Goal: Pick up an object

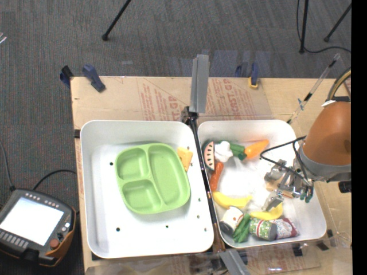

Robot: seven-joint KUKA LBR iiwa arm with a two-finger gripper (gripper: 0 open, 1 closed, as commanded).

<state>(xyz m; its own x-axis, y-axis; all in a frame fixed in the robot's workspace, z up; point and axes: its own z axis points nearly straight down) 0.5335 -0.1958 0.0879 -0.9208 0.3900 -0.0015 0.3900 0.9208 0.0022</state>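
The right bin (287, 128) is the landmark here: the end effector (285, 189) hangs over its right-hand part, reaching in from the arm's orange band (330, 136) just outside the bin's right wall, and whether it is wide, narrow or holding anything cannot be told from this slanted view. Inside the bin, toys crowd the left and front: a watermelon slice (208, 152) at the left wall, a white piece (223, 149) beside it, a carrot (256, 148) toward the back, a banana (231, 199) left of the end effector, a second yellow piece (269, 213) just below it, and a small can (231, 219) and a printed packet (274, 228) along the front wall. Left of this bin sits the left bin (97, 211), carrying a green divided plate (152, 177) with a yellow wedge (184, 156) at its right edge; both bins rest on the bench (132, 96)
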